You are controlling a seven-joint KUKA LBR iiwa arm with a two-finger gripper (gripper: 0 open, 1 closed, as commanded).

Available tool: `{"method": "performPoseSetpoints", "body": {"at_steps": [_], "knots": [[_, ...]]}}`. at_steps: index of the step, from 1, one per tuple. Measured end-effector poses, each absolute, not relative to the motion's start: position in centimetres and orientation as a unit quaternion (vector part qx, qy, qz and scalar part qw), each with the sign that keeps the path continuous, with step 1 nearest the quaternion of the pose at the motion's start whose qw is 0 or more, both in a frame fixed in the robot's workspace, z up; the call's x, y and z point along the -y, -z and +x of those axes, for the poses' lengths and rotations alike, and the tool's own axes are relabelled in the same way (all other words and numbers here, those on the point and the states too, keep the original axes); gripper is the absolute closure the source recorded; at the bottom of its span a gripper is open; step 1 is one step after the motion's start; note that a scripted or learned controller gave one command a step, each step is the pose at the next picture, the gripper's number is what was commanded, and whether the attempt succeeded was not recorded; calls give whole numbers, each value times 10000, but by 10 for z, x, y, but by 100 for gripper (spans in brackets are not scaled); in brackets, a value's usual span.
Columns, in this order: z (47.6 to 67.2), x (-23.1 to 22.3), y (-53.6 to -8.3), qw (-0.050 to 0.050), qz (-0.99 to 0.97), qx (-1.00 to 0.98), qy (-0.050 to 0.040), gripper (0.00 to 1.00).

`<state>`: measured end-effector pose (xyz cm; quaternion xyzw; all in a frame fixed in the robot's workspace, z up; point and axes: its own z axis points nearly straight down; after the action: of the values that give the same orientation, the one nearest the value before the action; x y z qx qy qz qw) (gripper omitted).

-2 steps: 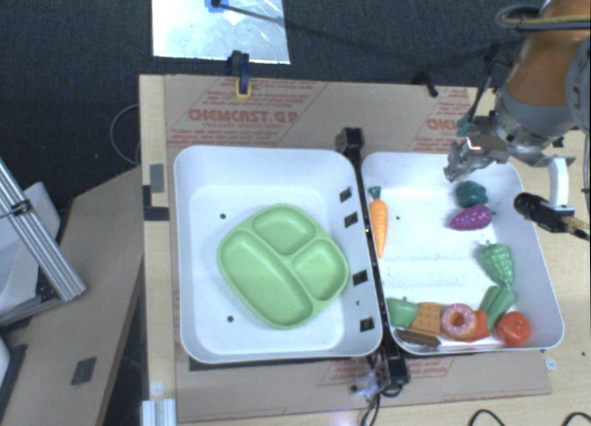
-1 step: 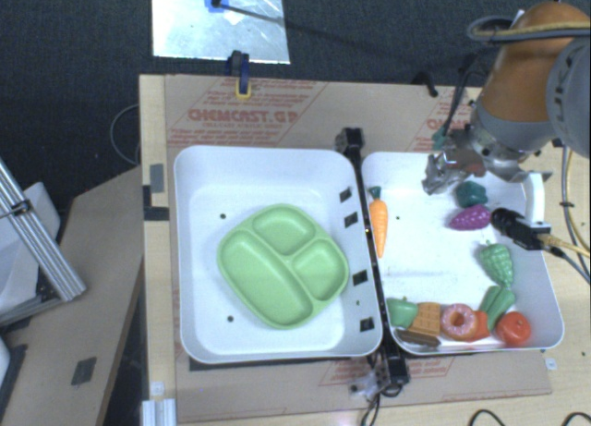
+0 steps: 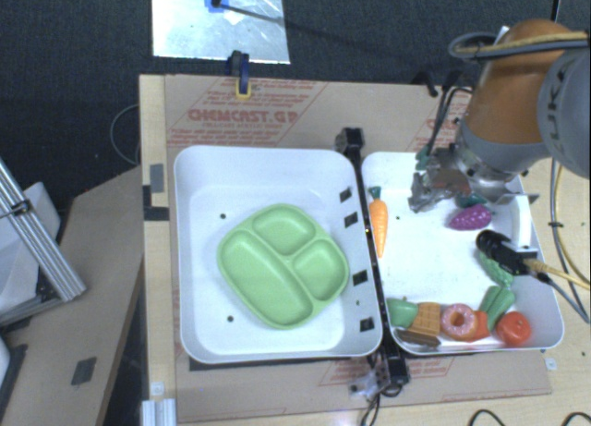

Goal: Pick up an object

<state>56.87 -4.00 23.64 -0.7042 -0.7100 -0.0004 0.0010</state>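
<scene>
Camera view, looking down on the counter (image 3: 150, 119) with both white bins.

My arm comes in from 3 o'clock and my claw (image 3: 428, 195) hangs over the right bin (image 3: 434, 267), up around the bin's 11 o'clock. Honestly I can't tell how far open it is from this angle, it's just a grey lump pointing down. I can't see anything gripped in it either.

Plenty of stuff in that bin to grab, though:
- The orange carrot (image 3: 377, 221) lies along the bin's 9 o'clock wall, leafy end up toward 12. It's at about 8 o'clock from my claw, near but apart from it.
- The purple toy (image 3: 471, 219) sits around the bin's 12 o'clock, at 4 o'clock from my claw, close but not touching.
- A little teal thing (image 3: 474, 200) pokes out just beside the purple toy at its 12 o'clock. It's too hidden under my wrist to say what it is.
- Along the 6 o'clock edge there's a row: a green piece (image 3: 402, 310) at 7, a tan waffle-looking block (image 3: 426, 321) touching it, then a pink-frosted donut (image 3: 459, 322), and a red tomato (image 3: 513, 326) at 5.
- A green veggie (image 3: 496, 302) leans between the donut and the tomato, just at their 12 o'clock.

The left bin (image 3: 199, 230) holds a green divided plate (image 3: 282, 265) lying flat in the middle, well apart from my claw.
</scene>
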Motion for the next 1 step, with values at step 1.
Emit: {"method": "performPoseSetpoints", "body": {"at_steps": [1], "knots": [[540, 9, -228, 13, -7044, 7098, -3, 100]]}}
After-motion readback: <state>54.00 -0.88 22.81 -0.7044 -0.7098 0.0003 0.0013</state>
